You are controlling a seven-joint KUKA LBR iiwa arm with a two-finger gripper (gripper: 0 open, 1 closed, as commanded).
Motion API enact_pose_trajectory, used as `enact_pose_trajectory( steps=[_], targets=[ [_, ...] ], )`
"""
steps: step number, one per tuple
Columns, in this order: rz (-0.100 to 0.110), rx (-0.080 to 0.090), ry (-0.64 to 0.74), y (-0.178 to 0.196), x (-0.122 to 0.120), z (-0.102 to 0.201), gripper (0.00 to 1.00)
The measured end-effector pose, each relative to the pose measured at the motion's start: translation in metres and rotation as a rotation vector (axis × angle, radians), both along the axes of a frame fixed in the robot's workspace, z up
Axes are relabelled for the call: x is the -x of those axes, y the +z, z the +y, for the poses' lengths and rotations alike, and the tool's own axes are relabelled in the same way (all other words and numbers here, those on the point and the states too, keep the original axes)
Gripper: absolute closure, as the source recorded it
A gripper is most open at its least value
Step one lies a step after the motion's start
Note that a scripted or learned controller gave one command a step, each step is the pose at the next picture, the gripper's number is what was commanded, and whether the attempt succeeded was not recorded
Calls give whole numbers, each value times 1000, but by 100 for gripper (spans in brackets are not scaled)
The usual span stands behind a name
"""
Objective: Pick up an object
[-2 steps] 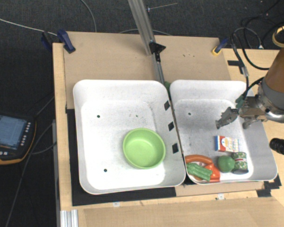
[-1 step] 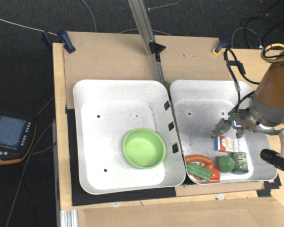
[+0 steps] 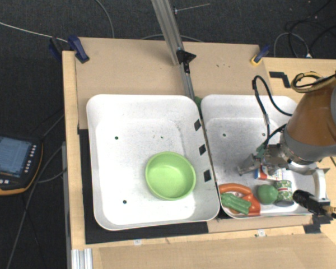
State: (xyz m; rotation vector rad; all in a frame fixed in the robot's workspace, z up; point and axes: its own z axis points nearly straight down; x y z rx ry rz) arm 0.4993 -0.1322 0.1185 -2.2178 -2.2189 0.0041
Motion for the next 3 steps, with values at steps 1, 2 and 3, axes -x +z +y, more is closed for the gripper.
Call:
enact_pose_trajectory(
  steps=[1,2,3],
  targets=[
    [-6,1,0,13,-2,0,100],
    [-9,2,0,56,-6,-3,100],
    [-10,2,0,109,-7,-3,100]
  ],
)
